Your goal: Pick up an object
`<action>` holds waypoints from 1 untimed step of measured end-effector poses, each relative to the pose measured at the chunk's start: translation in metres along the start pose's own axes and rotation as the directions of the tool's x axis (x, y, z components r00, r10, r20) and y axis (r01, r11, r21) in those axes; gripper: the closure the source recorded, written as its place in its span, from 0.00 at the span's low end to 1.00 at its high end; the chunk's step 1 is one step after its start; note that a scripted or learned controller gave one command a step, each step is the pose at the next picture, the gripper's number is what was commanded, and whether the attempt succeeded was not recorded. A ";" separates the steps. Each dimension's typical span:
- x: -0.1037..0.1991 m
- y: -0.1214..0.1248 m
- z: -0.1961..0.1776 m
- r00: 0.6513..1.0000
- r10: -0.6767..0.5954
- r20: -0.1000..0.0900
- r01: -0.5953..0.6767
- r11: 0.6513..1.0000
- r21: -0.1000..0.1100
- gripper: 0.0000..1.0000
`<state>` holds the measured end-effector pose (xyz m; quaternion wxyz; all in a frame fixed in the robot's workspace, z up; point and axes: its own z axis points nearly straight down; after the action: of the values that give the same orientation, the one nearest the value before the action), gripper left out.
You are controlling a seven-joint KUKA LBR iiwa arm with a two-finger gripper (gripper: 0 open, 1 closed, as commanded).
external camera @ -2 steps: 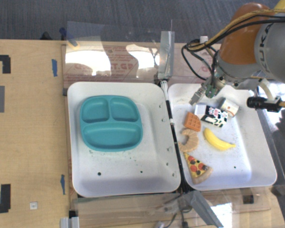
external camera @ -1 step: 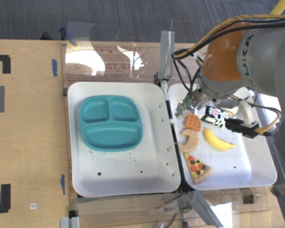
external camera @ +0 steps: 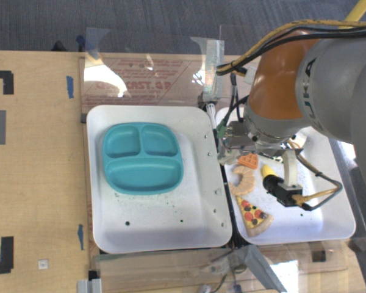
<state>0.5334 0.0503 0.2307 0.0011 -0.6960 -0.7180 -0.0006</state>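
Pizza slice (external camera: 254, 215) near, croissant (external camera: 244, 180) and waffle (external camera: 248, 161) beyond; gripper (external camera: 250, 144) above them, grip state unreadable. Approach step; next, descend.

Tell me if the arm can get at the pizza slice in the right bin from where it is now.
Probably yes. The pizza slice lies flat near the front of the right bin, with bare floor to its right and nothing on top of it. The arm hangs over the bin's back part, so a short move forward should reach it.
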 end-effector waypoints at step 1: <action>0.045 -0.024 0.026 0.874 0.487 0.004 -0.487 0.874 0.004 1.00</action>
<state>0.5080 0.0950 0.2050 0.0019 -0.8542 -0.5199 0.0024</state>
